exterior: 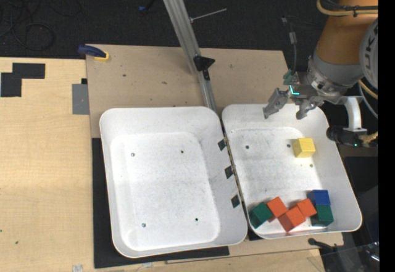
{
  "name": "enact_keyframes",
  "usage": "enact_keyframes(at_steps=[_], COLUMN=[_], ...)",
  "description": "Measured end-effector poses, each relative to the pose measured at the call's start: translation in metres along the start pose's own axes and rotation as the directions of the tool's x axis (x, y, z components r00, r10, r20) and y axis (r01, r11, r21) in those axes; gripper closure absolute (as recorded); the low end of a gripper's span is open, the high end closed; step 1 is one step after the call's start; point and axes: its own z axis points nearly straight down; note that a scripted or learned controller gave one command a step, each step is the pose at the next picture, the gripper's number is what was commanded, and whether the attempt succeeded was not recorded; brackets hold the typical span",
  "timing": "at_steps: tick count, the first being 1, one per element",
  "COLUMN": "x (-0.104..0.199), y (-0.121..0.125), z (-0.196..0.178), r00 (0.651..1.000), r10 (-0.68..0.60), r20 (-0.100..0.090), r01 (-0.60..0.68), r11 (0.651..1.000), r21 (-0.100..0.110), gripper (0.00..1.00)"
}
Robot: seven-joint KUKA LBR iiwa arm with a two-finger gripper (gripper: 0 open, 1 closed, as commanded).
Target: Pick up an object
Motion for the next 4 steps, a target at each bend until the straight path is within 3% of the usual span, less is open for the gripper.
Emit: enact_keyframes(at_steps=[1, 3, 4], x=[0.0, 0.003, 0.004], y=[0.001, -0.002, -0.001], z=[-0.003, 0.125, 0.157], r00=[1.0, 1.0, 1.0], r10=[-0.001, 0.002, 0.004], r20=[0.001, 0.0, 0.001], r01=[0.001, -0.002, -0.004], r11=[1.0, 1.0, 1.0], r21=[-0.005, 0.002, -0.006], gripper=[0.0, 0.0, 0.0])
